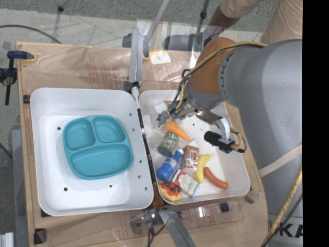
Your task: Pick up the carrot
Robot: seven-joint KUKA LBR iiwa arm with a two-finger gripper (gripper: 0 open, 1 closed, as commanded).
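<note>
The carrot (178, 130) is orange with a green leafy top and lies aslant in the upper left part of the right bin (237, 181). Its leafy end points up and left. My gripper (172, 110) hangs low over that bin, right at the carrot's leafy end, and the grey wrist covers most of it. From this view I cannot tell whether it touches the carrot.
Below the carrot lie a green can (167, 144), a blue bottle (168, 168), a small carton (192, 157), a yellow banana (204, 162), a sausage (215, 178) and other toy food. A teal divided plate (97, 145) sits in the left bin (51, 192).
</note>
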